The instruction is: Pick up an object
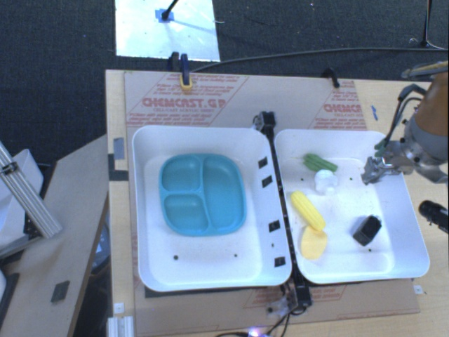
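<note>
While the claw (374, 170) hovers over the right bin's (407, 209) far right part, can't tell its grip state. In that bin: green veg (320, 163), white piece (324, 181), corn (307, 210), yellow slice (313, 243), black block (366, 229). Left bin (151, 209) w/ blue tray (203, 194).

Even, cool overhead light; picture a little soft but readable.

The two white bins (210, 272) are the brightest surfaces, near to washing out along their rims, and the square sheet (165, 20) on the far floor glares pale. Shadows are faint and short, lying close under the black block (366, 229) and the yellow corn (308, 210). The dark carpet (56, 62) shows grain. The gripper (375, 168) at right is slightly blurred, its fine detail lost.
</note>
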Robot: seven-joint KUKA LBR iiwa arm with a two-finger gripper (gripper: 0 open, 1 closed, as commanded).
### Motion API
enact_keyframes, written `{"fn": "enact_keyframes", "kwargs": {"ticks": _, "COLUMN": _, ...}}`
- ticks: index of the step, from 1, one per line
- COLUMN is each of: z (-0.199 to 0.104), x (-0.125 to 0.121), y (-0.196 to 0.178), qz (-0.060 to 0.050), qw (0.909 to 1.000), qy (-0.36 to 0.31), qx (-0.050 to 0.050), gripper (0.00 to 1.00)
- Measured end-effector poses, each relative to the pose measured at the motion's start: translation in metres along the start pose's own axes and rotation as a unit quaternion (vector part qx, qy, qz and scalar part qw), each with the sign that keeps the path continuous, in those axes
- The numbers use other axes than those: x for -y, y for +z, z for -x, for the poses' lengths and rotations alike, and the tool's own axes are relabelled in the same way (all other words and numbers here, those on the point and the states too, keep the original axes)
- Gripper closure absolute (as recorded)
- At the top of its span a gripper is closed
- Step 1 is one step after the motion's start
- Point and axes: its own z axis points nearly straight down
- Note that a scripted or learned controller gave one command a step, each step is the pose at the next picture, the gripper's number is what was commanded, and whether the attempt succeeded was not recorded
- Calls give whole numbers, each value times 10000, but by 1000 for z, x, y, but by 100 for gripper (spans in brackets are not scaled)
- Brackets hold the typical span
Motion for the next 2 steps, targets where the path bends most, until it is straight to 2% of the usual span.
{"fn": "enact_keyframes", "kwargs": {"ticks": 1, "z": 1, "x": -2, "y": -43, "qz": -13, "qw": 10000, "qy": -1, "qx": -3, "gripper": 100}}
{"fn": "enact_keyframes", "kwargs": {"ticks": 2, "z": -45, "x": -16, "y": -31, "qz": -34, "qw": 10000, "qy": -23, "qx": -18, "gripper": 100}}
